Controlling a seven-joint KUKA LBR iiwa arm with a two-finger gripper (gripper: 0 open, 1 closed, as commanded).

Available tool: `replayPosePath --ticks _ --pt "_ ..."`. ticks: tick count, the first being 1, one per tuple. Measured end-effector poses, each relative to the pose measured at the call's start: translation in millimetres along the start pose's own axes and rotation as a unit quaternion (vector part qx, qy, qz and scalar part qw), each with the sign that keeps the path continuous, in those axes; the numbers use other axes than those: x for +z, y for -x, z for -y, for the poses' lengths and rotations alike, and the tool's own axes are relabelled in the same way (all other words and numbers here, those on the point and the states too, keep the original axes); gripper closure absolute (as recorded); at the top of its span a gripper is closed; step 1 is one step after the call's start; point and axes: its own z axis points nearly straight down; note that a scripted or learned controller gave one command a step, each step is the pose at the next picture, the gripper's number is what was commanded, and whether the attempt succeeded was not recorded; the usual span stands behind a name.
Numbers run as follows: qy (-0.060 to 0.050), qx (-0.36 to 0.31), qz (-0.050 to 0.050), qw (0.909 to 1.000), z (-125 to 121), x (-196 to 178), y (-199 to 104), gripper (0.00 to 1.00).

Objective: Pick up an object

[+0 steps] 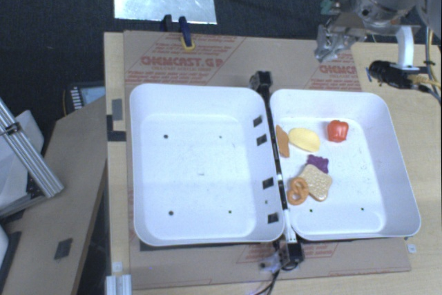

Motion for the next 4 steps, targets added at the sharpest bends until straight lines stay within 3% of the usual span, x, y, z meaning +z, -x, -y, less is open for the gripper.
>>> replayPosePath --ticks 1,2,3,4 --pt "-0.003 0.005 0.000 1.0000 86 -23 30 1.00" --pt "-0.006 0.008 0.000 1.0000 150 26 95 1.00" --pt "0.004 -0.005 -0.002 1.0000 97 -76 -30 1.00" --pt "0.001 -0.003 -0.003 1.0000 119 -132 -119 1.00"
